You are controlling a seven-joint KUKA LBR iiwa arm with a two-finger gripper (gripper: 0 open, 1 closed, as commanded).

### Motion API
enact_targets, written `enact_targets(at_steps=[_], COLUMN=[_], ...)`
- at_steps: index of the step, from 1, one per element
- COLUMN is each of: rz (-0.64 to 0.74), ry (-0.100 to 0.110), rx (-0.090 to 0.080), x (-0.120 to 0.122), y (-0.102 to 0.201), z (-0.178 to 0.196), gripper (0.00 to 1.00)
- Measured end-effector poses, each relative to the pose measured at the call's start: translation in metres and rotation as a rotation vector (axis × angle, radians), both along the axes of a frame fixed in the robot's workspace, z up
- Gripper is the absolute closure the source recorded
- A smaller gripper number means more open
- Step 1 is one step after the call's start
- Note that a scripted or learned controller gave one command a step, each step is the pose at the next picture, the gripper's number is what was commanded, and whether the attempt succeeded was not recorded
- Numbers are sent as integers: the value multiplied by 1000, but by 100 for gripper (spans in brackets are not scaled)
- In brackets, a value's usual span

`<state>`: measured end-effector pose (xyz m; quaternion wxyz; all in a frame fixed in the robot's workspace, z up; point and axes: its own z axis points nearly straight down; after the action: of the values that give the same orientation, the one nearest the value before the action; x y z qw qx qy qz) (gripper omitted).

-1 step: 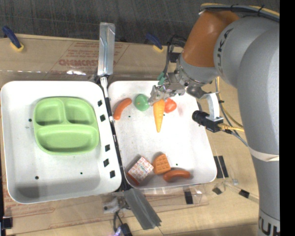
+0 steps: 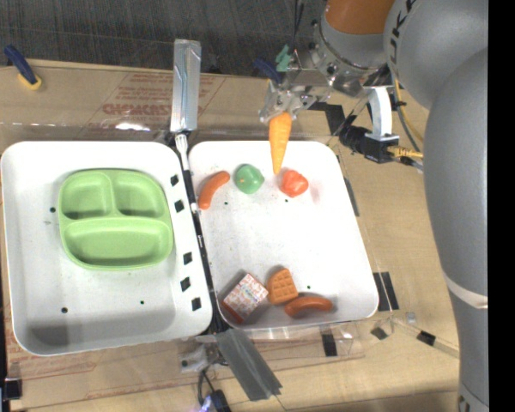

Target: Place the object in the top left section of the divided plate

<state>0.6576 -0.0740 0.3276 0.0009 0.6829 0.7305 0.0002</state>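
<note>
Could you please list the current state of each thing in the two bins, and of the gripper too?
gripper: shut on the carrot, above the right bin's far edge.
carrot: held, hanging tip down.
divided plate: flat in the left bin, nothing in its sections.
green ball: resting in the right bin.
tomato: resting beside the carrot's tip.
two sausages: lying loose.
waffle: lying near the front wall.
patterned box: tilted.
</note>
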Motion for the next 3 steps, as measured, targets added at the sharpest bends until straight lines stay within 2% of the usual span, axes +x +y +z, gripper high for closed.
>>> enact_targets(at_steps=[1,2,3], rz=[-88,-235,-96], ry=[5,11,9], rx=[1,0,-1], x=[-63,-69,-128], y=[-35,80,142], z=[28,-91,-138], gripper=[100,100,100])
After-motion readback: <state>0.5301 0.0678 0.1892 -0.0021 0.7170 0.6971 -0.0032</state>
